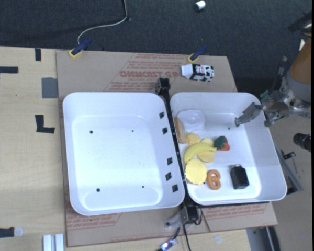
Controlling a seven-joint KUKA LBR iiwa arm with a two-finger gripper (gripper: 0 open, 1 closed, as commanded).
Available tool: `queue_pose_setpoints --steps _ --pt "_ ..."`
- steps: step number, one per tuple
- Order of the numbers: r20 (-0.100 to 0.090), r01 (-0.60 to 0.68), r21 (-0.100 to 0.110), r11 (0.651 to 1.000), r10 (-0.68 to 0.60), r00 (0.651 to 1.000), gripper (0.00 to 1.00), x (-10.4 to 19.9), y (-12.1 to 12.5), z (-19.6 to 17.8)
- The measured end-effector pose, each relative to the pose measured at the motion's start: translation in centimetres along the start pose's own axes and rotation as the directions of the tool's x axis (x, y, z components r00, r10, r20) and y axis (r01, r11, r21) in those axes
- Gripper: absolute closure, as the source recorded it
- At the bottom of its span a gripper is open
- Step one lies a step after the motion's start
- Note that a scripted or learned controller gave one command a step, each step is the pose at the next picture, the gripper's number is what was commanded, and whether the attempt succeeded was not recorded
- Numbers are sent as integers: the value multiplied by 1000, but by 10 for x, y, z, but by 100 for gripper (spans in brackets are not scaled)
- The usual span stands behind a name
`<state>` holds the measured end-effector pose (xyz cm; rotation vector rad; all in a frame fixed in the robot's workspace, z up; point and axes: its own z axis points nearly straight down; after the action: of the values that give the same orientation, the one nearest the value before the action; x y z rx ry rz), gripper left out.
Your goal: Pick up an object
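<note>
Though near the jaws (257,113), black block (239,177) apart.

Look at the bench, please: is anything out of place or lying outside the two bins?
Yes. A small black-and-white item lies on the brown board behind the right bin, not inside it, and a small white object sits on the dark floor beyond the bench. The toys in the right bin are crowded against its left wall.
</note>
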<state>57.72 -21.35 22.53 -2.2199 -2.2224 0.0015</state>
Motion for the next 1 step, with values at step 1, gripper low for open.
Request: queue_pose_setpoints --steps 1 --pt "0 1 0 1000 -1 1000 100 0 0 -10"
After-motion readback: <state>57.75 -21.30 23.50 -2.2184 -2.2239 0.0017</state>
